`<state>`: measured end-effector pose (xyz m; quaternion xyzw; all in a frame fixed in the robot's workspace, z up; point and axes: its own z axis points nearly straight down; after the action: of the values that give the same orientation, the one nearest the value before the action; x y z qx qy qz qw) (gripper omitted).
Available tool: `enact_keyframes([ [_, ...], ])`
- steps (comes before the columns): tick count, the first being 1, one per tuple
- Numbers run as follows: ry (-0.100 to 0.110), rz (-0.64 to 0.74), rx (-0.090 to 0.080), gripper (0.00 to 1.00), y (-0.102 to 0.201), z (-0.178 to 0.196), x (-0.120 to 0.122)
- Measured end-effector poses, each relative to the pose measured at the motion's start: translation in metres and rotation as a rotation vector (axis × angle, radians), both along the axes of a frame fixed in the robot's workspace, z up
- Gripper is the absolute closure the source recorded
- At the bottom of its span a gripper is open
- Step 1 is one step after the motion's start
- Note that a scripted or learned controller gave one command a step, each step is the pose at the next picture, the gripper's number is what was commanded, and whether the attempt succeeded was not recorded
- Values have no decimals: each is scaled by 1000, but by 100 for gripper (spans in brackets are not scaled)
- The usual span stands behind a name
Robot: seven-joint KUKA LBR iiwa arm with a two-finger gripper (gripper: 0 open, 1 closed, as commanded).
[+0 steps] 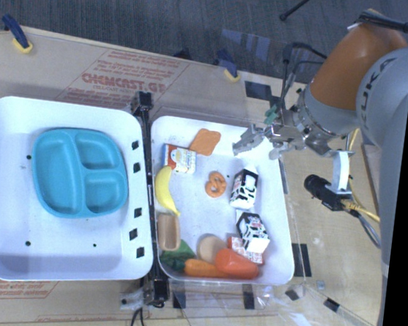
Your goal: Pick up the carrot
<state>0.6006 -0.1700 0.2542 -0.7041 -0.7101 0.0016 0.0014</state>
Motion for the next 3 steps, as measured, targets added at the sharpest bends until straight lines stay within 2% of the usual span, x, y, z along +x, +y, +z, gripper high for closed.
enact_keyframes([
  [1,-1,9,0,0,53,15,-85],
  [2,3,88,1,0,130,-14,-125],
  [3,9,80,0,0,75,-124,-82],
])
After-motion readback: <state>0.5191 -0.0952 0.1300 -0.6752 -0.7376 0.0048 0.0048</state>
